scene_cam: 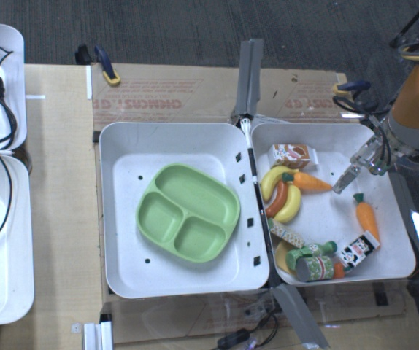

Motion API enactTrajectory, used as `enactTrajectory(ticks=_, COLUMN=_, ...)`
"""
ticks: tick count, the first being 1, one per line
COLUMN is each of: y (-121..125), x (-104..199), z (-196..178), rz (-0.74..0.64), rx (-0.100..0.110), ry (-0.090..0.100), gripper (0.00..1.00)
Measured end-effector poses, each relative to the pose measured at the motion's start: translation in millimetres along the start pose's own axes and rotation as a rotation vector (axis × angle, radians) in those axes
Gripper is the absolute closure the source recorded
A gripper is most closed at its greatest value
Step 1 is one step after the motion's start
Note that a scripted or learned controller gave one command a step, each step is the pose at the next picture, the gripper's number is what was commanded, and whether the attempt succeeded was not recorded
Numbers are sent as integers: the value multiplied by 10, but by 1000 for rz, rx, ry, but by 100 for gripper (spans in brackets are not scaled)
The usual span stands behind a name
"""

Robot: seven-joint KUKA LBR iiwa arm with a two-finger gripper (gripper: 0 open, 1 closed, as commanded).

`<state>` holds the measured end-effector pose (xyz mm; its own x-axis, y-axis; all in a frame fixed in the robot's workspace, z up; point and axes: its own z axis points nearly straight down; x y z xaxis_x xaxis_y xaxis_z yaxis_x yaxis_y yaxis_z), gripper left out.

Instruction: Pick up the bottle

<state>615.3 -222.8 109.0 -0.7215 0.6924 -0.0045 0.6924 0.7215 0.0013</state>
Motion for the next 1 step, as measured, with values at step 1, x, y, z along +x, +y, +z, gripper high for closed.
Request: enactTrajectory(ticks=1, y=-103, x=213, z=168, rz=-14, rx=1, ry=3, gripper=0)
